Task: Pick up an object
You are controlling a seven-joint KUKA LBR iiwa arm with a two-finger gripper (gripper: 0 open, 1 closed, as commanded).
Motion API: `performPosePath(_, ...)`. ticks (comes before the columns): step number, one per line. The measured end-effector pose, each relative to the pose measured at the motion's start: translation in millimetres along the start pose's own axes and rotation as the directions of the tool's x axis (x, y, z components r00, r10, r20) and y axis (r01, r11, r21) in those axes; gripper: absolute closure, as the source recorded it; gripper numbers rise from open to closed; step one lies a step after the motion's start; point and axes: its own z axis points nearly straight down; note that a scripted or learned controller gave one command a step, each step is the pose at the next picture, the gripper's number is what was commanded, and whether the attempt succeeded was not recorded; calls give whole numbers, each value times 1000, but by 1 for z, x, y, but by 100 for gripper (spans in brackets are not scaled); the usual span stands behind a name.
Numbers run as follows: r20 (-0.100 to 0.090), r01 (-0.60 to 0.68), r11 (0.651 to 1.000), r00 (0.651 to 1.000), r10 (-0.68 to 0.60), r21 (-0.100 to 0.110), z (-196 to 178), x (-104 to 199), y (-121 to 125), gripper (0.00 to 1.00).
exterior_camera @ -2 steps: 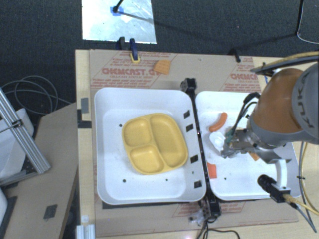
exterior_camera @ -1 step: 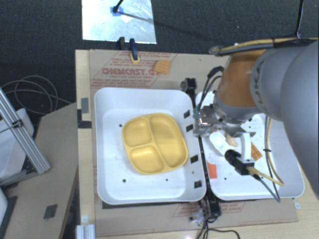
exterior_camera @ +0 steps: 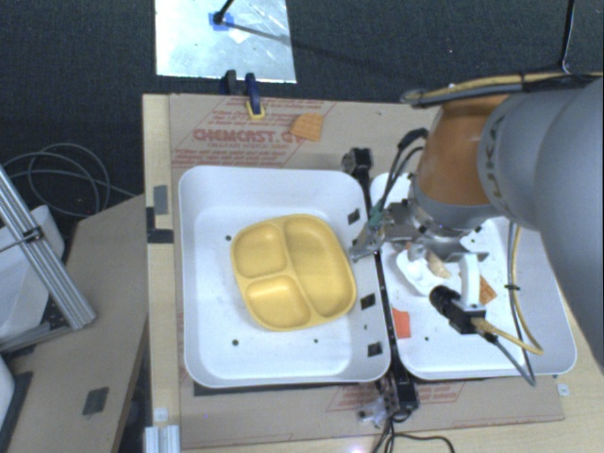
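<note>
Yellow, three-part tray (exterior_camera: pixel 293 272) is lying in the left bin (exterior_camera: pixel 203 196), well apart from the hand (exterior_camera: pixel 436 258). Small things, one orange piece (exterior_camera: pixel 401 324) among them, are lying in the right bin (exterior_camera: pixel 547 347), where the hand is reaching down; whether it is spread or pressed together, I cannot tell. Both bins are resting on the surface (exterior_camera: pixel 274 125).

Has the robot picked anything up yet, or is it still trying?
Nothing looks picked up yet. The yellow divided plastic plate lies flat in the left white bin, untouched. The grey arm with the orange band is bent low over the right white bin, where a small orange piece and some white items lie. The arm hides its gripper, so no grasp can be seen. The pick-up is still left to do.
</note>
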Motion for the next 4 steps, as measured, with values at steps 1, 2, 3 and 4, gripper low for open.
performPosePath(1,2,-10,1000,1000,10,4,0,-70,-64,0)
performPosePath(2,6,-3,1000,1000,3,-20,-177,-125,-51,0)
performPosePath(3,-3,5,1000,1000,-5,8,-71,-72,-62,0)
performPosePath(4,-1,-1,1000,1000,1,8,5,-59,-63,0)
